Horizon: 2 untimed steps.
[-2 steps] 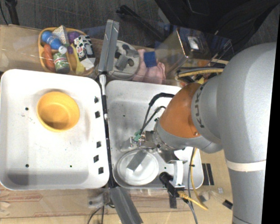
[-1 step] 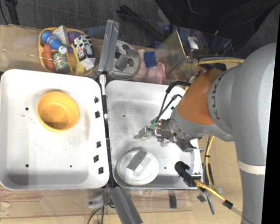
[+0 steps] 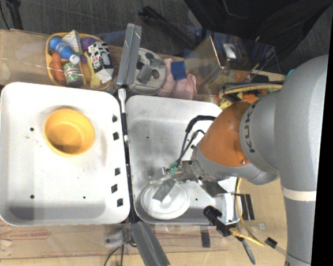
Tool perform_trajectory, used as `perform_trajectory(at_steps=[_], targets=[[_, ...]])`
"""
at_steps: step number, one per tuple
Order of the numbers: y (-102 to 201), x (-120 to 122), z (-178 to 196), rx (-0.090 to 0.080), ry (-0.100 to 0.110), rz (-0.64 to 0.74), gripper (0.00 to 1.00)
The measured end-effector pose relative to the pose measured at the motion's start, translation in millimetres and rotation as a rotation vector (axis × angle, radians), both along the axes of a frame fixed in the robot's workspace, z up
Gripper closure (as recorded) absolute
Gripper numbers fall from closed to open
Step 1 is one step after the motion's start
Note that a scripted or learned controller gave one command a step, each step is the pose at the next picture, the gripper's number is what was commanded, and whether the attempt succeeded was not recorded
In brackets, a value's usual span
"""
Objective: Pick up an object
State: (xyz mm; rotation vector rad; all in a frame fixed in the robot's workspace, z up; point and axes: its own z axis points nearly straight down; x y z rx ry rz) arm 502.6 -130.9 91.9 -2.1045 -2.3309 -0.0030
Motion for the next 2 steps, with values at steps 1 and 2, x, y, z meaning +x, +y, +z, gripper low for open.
perform_trajectory(at_steps=[1,2], targets=[[21,41,9,-0.001,0.004,0.04,0.0],[14,-15,1,-0.001,-0.003,-0.005,0.0]])
